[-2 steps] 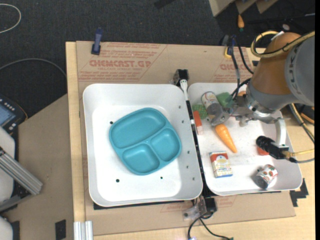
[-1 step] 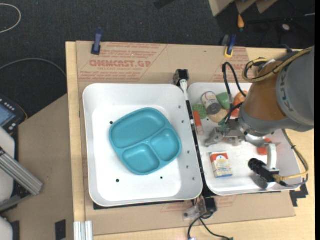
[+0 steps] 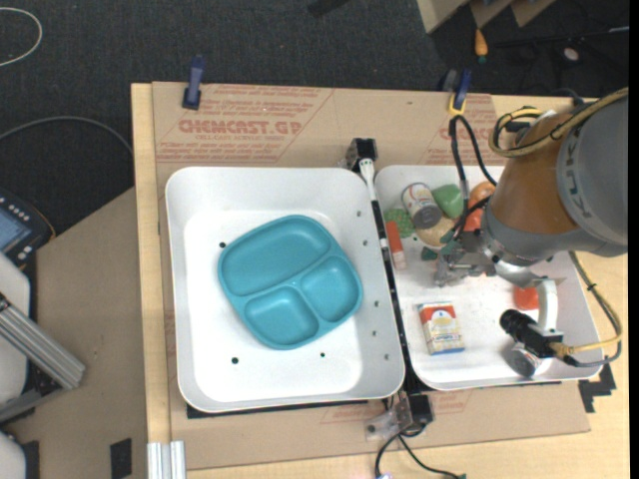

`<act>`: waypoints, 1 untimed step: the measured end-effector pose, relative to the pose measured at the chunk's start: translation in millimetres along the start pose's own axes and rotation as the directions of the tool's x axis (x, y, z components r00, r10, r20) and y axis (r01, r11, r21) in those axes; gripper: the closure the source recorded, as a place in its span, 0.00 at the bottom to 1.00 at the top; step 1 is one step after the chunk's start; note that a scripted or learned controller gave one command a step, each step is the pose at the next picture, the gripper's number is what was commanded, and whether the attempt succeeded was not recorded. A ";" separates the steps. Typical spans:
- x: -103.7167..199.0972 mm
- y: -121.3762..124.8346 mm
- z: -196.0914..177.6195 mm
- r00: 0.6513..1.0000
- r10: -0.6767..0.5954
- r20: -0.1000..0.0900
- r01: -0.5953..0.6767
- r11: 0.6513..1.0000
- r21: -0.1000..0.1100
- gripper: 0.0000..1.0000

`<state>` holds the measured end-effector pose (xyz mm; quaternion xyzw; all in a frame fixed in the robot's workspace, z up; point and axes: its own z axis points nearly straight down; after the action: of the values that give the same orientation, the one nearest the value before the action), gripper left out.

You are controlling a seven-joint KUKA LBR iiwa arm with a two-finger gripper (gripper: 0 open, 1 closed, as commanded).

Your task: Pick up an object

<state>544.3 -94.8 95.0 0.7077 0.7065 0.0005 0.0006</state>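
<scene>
My gripper (image 3: 451,265) hangs low over the middle of the right bin (image 3: 479,372), with the grey and orange arm coming in from the right. Just beyond it lies a cluster of small things: a grey can (image 3: 420,204), a green piece (image 3: 450,200), a tan item (image 3: 433,230) and an orange one (image 3: 480,193). A small white, red and yellow box (image 3: 441,327) lies flat below the gripper, apart from it. A red stick (image 3: 393,239) rests along the bin's left wall. The arm hides part of the cluster.
The left bin (image 3: 190,297) holds a teal divided plate (image 3: 289,280). A small red piece (image 3: 526,295) lies at the right of the right bin. Both bins stand on a cardboard sheet (image 3: 250,118) held by blue clamps.
</scene>
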 end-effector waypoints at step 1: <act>40.3 -65.9 -94.6 1.000 -0.005 -0.003 0.005 1.000 -0.002 1.00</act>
<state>478.3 -54.4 189.5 0.7060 0.7083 0.0021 0.0004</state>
